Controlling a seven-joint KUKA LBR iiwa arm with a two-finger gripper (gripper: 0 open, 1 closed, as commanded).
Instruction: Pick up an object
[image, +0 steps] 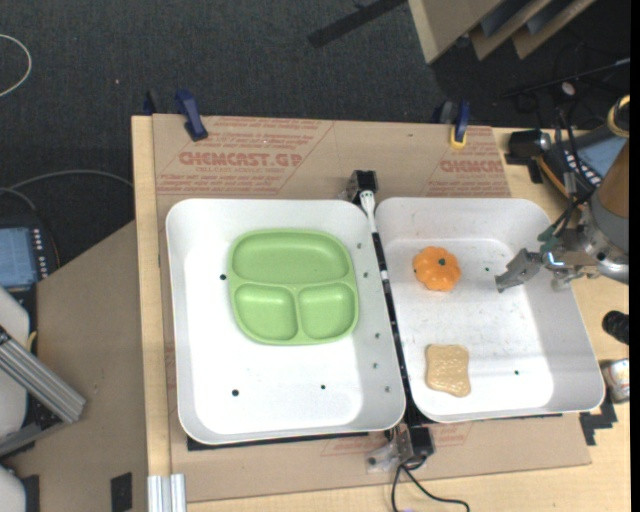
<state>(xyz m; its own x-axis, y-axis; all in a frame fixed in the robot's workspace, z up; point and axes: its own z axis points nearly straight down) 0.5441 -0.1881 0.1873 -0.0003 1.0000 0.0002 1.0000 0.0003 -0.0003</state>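
Fig.: desk (300, 150) w/ two white bins side by side. On your left, the left bin (200, 330) holds a green divided plate (293, 286), 3 compartments, lying flat. The right bin (560, 350) holds an orange pumpkin-like toy (437, 269) near its back-left area and a tan cracker-like piece (449, 369) toward the front, well apart. The tool (535, 266) hangs over the right bin's right side, fingers spread, nothing between them; toy lies to its left, not touching.
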